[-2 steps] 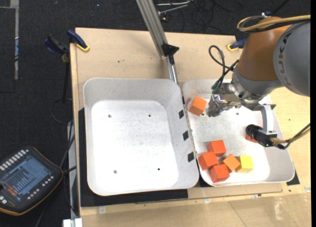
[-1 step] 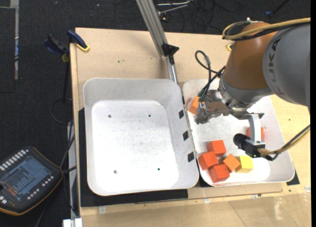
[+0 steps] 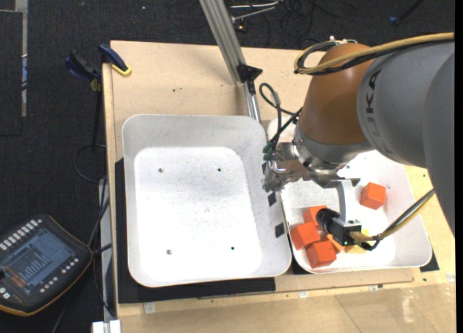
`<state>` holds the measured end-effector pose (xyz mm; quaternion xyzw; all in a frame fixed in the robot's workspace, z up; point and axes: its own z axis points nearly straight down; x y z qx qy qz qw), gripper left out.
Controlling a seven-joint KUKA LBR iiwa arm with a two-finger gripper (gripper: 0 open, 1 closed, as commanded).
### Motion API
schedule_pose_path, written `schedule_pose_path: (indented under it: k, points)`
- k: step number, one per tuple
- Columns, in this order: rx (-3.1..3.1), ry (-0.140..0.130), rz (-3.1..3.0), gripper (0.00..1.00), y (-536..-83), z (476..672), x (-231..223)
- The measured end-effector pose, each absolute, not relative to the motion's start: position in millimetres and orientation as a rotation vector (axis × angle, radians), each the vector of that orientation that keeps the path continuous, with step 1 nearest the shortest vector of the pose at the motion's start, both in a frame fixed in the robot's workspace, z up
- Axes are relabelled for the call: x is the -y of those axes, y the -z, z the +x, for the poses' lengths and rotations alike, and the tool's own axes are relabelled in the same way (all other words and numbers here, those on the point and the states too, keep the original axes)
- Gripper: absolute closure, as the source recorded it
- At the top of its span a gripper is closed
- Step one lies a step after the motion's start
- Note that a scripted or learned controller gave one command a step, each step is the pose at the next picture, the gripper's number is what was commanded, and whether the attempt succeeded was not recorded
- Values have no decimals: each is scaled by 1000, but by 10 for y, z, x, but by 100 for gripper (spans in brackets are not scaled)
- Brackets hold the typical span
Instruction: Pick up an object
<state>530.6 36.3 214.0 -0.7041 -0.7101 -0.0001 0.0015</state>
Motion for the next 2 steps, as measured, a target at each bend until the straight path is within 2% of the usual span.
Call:
schedule_pose_path:
  k: [1, 2]
  points:
    - [2230, 3, -2211, 100, -2264, 5176, -826]
    - [2222, 1, -2221, 0, -2259, 5180, -791]
